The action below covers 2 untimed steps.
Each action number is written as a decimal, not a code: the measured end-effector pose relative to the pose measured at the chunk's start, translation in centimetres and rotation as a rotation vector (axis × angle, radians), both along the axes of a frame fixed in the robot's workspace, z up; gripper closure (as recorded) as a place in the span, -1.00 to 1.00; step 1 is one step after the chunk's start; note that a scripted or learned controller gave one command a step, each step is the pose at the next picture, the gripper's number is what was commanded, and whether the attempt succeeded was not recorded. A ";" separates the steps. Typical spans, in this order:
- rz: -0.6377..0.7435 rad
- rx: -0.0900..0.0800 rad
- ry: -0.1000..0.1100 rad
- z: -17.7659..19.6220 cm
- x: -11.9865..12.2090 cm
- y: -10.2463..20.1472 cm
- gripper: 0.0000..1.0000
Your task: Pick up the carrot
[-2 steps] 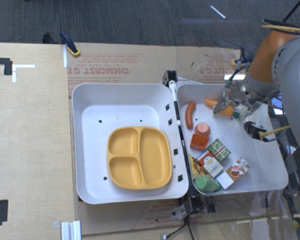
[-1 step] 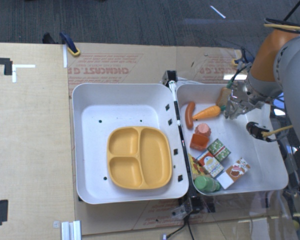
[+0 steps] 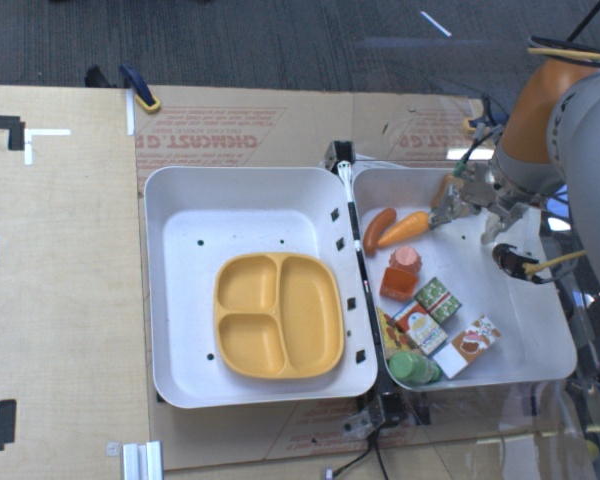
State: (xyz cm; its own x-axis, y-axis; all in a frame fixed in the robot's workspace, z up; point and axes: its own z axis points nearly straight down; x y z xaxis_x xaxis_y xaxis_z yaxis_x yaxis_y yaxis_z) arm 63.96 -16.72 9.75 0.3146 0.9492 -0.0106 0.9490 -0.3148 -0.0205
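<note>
The orange carrot (image 3: 404,228) lies on the floor of the right bin (image 3: 525,313), near its back left corner, pointing up to the right. My gripper (image 3: 450,204) hangs low at the carrot's right tip, coming in from the right under the grey wrist with the orange band. Whether it touches the carrot I cannot make out. The carrot still rests in the bin.
A red-orange sausage (image 3: 378,226) lies right beside the carrot on its left. In front of them sit a red bottle-shaped toy (image 3: 402,273), several small food boxes (image 3: 435,318) and a green piece (image 3: 413,368). The left bin (image 3: 180,268) holds a yellow divided plate (image 3: 278,315).
</note>
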 end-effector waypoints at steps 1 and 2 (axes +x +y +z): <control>-0.415 -0.013 0.005 -0.5 1.4 3.9 -1.00; -0.596 -0.006 -0.011 -0.7 -1.4 6.7 -1.00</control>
State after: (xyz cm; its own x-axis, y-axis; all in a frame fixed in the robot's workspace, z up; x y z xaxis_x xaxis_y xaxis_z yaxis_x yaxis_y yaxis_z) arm 62.53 -10.07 9.09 0.7930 0.6092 -0.0088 0.6091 -0.7930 -0.0081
